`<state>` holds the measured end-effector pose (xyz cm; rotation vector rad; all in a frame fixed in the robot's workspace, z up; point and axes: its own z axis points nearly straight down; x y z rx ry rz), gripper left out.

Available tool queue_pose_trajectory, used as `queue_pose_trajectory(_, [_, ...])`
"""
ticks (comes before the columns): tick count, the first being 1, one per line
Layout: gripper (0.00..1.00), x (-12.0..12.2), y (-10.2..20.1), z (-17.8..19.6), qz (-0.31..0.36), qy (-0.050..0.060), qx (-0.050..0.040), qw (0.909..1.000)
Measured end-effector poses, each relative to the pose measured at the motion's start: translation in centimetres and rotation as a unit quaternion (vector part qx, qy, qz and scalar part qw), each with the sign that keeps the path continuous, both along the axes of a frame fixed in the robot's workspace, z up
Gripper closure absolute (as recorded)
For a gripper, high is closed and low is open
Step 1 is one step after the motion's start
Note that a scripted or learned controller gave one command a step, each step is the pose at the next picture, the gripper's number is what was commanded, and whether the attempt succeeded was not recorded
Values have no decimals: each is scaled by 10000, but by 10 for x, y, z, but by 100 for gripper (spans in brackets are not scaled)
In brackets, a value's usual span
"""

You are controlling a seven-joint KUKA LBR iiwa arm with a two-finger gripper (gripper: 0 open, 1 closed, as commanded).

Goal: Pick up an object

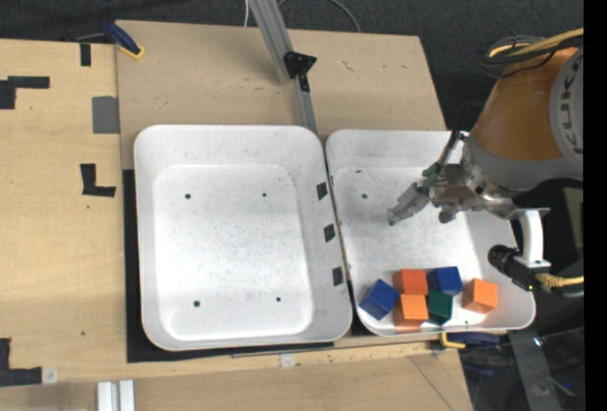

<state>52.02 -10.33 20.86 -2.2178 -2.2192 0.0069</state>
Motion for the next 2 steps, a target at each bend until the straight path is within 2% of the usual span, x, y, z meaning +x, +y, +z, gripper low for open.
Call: queue_pose_trajectory(2, [0, -2, -1, -118, 1, 1, 4, 10000])
